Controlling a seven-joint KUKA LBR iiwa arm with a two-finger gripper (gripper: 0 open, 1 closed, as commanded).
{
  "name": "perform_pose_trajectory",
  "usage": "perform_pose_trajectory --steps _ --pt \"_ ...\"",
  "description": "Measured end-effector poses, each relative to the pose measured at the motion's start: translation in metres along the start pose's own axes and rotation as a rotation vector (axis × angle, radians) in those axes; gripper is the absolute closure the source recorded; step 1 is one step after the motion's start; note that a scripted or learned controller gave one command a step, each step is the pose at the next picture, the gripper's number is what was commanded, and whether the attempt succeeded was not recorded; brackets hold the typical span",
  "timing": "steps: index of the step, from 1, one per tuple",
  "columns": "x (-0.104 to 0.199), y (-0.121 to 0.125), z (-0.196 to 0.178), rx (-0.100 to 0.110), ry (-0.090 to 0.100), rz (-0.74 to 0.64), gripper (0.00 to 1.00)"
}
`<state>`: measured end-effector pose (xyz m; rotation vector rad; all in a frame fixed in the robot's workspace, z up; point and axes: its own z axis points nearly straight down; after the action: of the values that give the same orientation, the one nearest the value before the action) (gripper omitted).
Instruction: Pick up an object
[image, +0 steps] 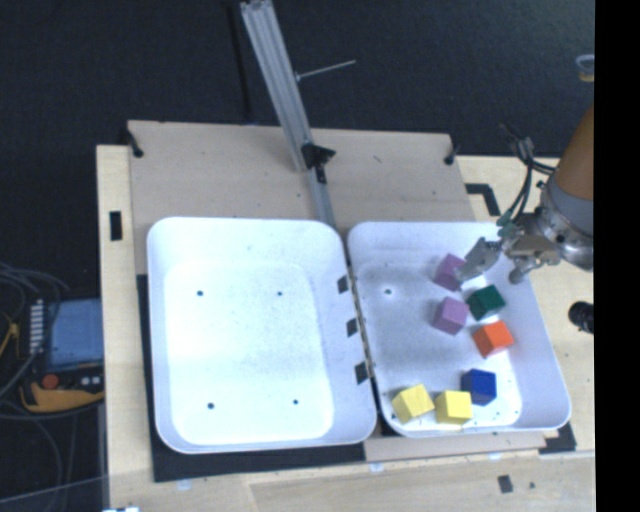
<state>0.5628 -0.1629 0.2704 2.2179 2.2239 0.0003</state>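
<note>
The left bin (250, 330) sits beside the right bin (400, 270), which holds two yellow blocks (430, 404) at its near edge, two purple blocks (449, 290), then green (487, 300), orange (492, 338) and blue (480, 385) ones. The gripper (500, 255) hovers just right of the far purple block, fingers spread, grasping nothing.

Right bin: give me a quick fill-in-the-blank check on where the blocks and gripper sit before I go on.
1. The blocks all lie in the ____ bin.
2. The two blocks nearest the front rim, side by side, are both ____.
3. The green block lies between a purple block and the ____ block.
4. The gripper is above the ____ part of that bin, next to the green block.

Missing words: right; yellow; orange; far
</note>
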Motion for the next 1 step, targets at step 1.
perform_pose_trajectory --steps 1 --pt "0.0000 0.0001 0.0000 -0.001 0.000 0.001 0.00"
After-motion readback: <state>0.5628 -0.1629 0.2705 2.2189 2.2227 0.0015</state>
